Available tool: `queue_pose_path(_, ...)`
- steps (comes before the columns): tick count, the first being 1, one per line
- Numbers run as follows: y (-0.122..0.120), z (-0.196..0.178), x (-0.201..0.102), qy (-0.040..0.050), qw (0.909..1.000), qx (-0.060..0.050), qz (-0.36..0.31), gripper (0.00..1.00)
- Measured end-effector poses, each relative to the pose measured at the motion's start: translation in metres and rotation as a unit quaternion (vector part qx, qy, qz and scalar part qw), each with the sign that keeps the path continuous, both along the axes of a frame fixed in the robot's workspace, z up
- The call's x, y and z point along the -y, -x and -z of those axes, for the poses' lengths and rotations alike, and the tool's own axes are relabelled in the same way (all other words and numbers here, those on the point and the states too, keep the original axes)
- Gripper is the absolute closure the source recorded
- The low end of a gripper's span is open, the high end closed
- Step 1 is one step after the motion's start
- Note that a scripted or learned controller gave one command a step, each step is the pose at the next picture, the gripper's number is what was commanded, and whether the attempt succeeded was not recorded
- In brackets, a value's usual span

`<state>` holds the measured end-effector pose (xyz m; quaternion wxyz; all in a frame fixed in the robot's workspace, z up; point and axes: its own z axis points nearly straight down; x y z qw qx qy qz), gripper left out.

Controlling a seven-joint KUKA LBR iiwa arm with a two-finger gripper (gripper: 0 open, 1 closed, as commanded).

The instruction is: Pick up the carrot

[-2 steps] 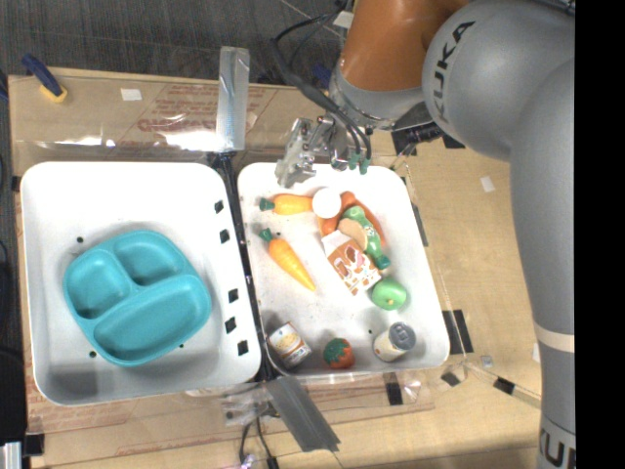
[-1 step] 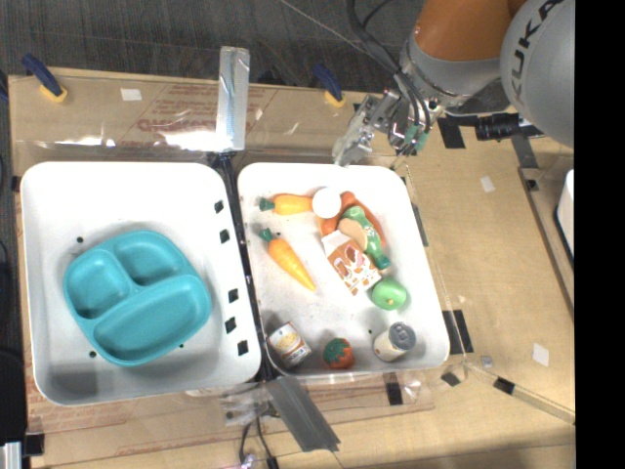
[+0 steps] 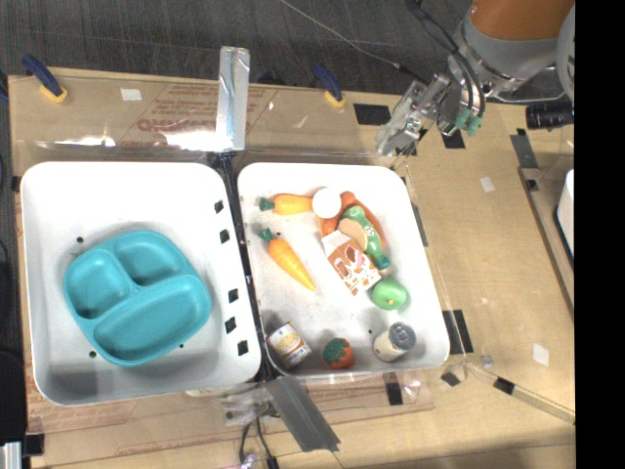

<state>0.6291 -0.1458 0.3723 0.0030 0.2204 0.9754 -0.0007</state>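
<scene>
Two toy carrots lie in the right bin [image 3: 420, 262]. The larger carrot [image 3: 292, 263] lies on a slant at the left-centre, green top toward the back left. A smaller carrot [image 3: 290, 203] lies across the back, next to a white ball [image 3: 325, 202]. My gripper [image 3: 395, 145] hangs over the bin's back right corner, up and to the right of both carrots. It is open with nothing between its fingers.
Right bin also holds a hot-dog-like toy [image 3: 359, 225], a small carton [image 3: 352, 265], a green apple [image 3: 389, 294], a tin [image 3: 288, 343], a red fruit [image 3: 338, 353] and a grey-lidded can [image 3: 396, 340]. A teal divided plate [image 3: 137, 296] sits in the left bin [image 3: 39, 193].
</scene>
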Motion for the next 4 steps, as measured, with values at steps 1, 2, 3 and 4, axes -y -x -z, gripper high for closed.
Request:
queue_pose_path(1, 0.015, -0.017, 0.067, 0.0002, 1.0000, -0.001, 0.005, 1.00)
queue_pose_path(2, -0.016, -0.124, 0.062, 0.0009, 0.9955, 0.000, -0.095, 1.00)
queue_pose_path(3, -0.013, -0.121, 0.063, -0.0002, 0.9699, -0.003, -0.243, 1.00)
queue_pose_path(4, -0.028, -0.090, 0.062, 0.0000, 0.9143, -0.003, -0.405, 1.00)
